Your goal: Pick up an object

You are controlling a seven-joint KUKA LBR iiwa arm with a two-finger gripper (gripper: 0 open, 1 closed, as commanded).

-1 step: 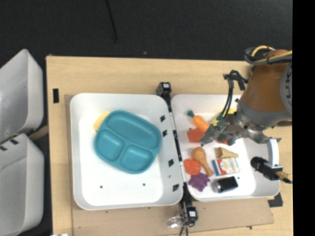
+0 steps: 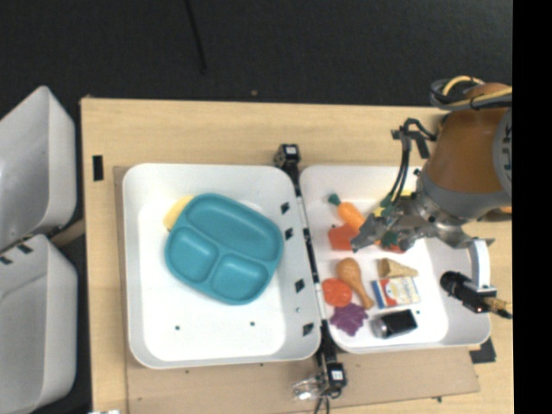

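Observation:
My gripper (image 2: 373, 231) hangs low over the right bin (image 2: 431, 330), its dark fingers pointing left, close to a red-orange block (image 2: 341, 239) and just below a toy carrot (image 2: 348, 211). Nothing is visibly held. Further down in that bin lie a tan chicken drumstick (image 2: 353, 278), a red tomato-like piece (image 2: 336, 293), a purple grape cluster (image 2: 349, 318), a black rectangular item (image 2: 397, 323), a small printed carton (image 2: 398, 291) and a tan wedge (image 2: 398, 269).
The left bin (image 2: 147, 317) holds a blue divided tray (image 2: 223, 247) lying over a yellow item (image 2: 176, 211). A black-clipped divider (image 2: 302, 257) joins the two bins. The arm's orange band (image 2: 466, 149) looms over the right bin's far right side.

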